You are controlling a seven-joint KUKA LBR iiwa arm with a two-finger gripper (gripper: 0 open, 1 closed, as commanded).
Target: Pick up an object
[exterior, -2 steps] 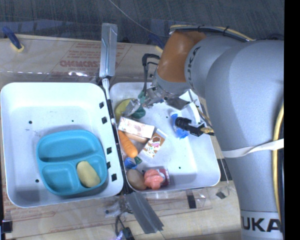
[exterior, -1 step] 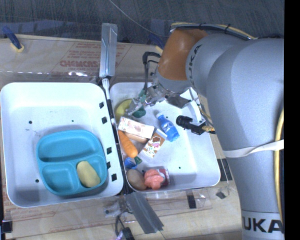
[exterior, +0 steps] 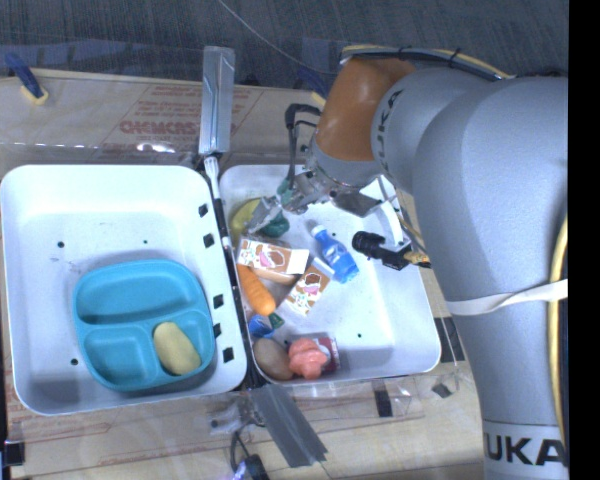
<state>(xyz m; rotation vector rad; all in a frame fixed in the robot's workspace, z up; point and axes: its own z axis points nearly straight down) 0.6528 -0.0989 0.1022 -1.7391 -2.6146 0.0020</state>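
- Camera view, from above and at a slant: my end effector (exterior: 285, 200) is low over the far left part of the right bin (exterior: 405, 343), with my grey arm and its orange band (exterior: 355, 108) reaching in from the right.
- State of the end effector: it is too small and too crowded by clutter to read; I cannot tell how far it is parted or whether anything sits in it.
- Nearest candidate: a yellow-green fruit (exterior: 246, 214) lies just to the left of the end effector, against the bin's left wall, with a dark green item (exterior: 276, 228) just below it.
- Other candidates, all toward the near side: a small carton (exterior: 272, 258), a blue bottle (exterior: 333, 251) lying slantwise, a carrot (exterior: 257, 288) with its long axis running far-to-near, and a pink object (exterior: 305, 358) at the near wall.
- Left bin (exterior: 40, 208): a blue divided tray (exterior: 130, 308) holding a potato (exterior: 177, 348), well apart from me.
- Judgement: the coming move turns on a short shift leftward and down onto the fruit.
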